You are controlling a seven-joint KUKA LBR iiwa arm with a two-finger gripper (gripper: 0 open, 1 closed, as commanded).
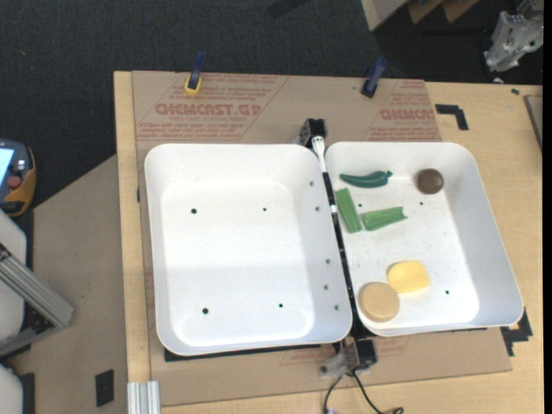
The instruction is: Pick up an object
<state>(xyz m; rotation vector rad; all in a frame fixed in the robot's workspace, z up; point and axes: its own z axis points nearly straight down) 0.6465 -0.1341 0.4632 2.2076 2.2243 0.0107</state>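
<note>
Hand (pixel 515 41) at top right, well off the white plastic bins; grip state can't tell. Right bin (pixel 483 231): dark green pepper (pixel 366 178), brown ball (pixel 429 180), yellow block (pixel 408 277), tan disc (pixel 379 301).

Laboratory or robotics test setting, not domestic. Indicated by: surface (pixel 259 102) faced with brown protective sheet bearing printed trade lettering; sheet fastened at far edge by clamps, one yellow and blue (pixel 195 78), one blue (pixel 373 77); two shallow white bins (pixel 164 231) set side by side and joined along a black fixture (pixel 330 222); loose cable (pixel 345 391) trailing at near edge; aluminium framing (pixel 34 287) at left; dark carpeted floor (pixel 103 15); metal apparatus (pixel 515 37) at upper right.
</note>
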